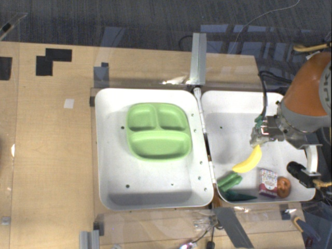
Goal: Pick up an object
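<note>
Yellow banana just below fingers

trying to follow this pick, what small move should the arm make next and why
Probably a short, straight lift. The gripper sits at the upper tip of the banana in the right bin, but the view doesn't settle whether it has a hold. Raising it a little would show that, and would clear the green pepper lying near the banana's lower end.

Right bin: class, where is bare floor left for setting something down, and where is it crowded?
Right bin: bare floor across the far and middle part, left of the end effector. Crowded along the near edge: banana, green vegetables, small carton, apple.
</note>
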Robot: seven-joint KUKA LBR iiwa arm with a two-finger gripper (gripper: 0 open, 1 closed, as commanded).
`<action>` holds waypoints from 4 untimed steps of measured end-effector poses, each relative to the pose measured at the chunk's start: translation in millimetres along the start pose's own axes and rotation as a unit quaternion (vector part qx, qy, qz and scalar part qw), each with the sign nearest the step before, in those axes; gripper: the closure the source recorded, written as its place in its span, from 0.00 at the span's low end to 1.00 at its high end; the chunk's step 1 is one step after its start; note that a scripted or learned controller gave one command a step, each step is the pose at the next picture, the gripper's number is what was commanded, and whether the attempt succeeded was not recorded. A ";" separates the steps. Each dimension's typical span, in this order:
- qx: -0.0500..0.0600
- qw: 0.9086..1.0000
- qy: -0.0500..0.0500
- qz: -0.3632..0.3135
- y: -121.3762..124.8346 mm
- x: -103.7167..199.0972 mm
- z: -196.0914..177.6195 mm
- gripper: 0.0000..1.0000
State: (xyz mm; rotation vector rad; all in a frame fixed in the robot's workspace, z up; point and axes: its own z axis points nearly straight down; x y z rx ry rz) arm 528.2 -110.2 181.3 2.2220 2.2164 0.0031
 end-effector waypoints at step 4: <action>-0.008 1.000 0.001 0.020 -16.7 -21.4 78.5 1.00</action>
